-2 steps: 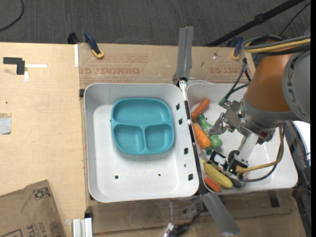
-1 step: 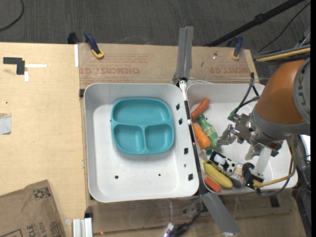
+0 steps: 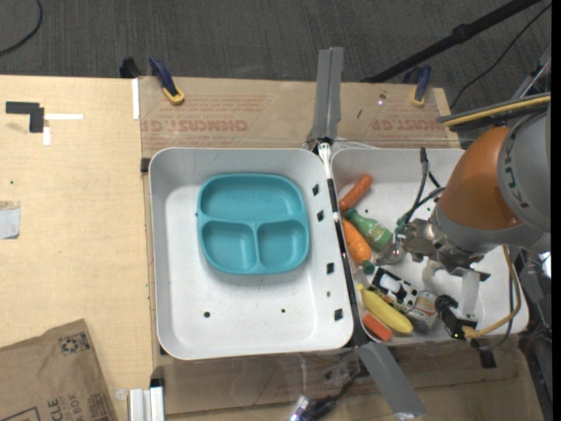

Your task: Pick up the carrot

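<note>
Carrot (image 3: pixel 356 240): lying in the right bin (image 3: pixel 491 167), against its left wall, not being held. Gripper (image 3: pixel 396 251) is being positioned beside it; finger state cannot be told. Pick outstanding.

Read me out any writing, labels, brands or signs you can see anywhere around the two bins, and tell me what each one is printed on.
"CHEMCAST GP", red, upside down: brown paper sheet behind the left bin.
The same red print on the brown sheet behind the right bin: too blurred to confirm.
"CLE", with "BOX" below, cut off by the frame edge, beside a recycling symbol: cardboard box at lower left.
Label on the green bottle: too small to read.
</note>
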Tool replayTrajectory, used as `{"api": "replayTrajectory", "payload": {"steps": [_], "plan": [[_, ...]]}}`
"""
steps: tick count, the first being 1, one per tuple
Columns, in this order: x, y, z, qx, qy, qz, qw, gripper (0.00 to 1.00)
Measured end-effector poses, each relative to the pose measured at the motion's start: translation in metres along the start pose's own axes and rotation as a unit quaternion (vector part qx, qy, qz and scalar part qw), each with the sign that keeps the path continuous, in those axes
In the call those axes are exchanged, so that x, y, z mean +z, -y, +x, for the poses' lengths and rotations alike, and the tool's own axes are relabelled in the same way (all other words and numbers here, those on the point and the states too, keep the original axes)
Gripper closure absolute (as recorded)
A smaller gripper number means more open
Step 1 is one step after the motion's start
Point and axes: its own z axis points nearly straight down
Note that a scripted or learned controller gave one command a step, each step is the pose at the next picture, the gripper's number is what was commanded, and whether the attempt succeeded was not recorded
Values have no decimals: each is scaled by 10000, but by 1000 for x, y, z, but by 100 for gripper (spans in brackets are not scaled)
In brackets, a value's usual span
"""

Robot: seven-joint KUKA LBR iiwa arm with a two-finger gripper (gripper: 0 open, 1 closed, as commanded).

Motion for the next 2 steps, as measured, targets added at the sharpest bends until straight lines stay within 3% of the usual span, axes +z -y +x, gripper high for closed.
{"api": "replayTrajectory", "payload": {"steps": [1,2], "plan": [[-8,0,-1,26,4,12,10000,100],[-99,56,78,863,8,0,9963,100]]}}
